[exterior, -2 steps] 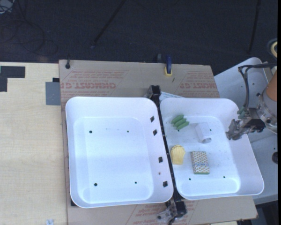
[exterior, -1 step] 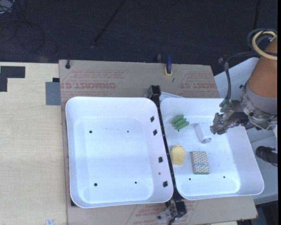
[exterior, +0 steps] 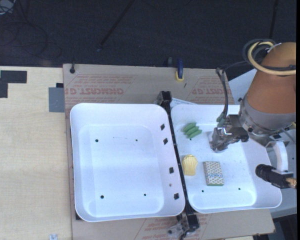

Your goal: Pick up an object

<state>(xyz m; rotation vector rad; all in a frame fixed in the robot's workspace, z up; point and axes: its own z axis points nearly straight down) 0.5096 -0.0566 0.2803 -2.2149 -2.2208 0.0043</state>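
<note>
The gripper (exterior: 220,143) is poised low at right of frame, between green piece (exterior: 192,130) and card box (exterior: 213,173), seemingly to pick; finger state cannot be told.

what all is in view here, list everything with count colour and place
bins: two, white, side by side on the bench
green thing: one, green, right bin, upper left part
yellow thing: one, yellow, ribbed, right bin, by its left wall
card box: one, patterned with a pale border, right bin, right of the yellow thing
board: one, brown with printed lettering, under the bins
clamp: one, blue and yellow, on the board's far edge
black clips: several, along the seam between the bins
bench: one, pale wood, left of the board
arm: one, grey with an orange band, reaching in from the right
end effector: one, metallic, over the right bin, above the card box
</note>
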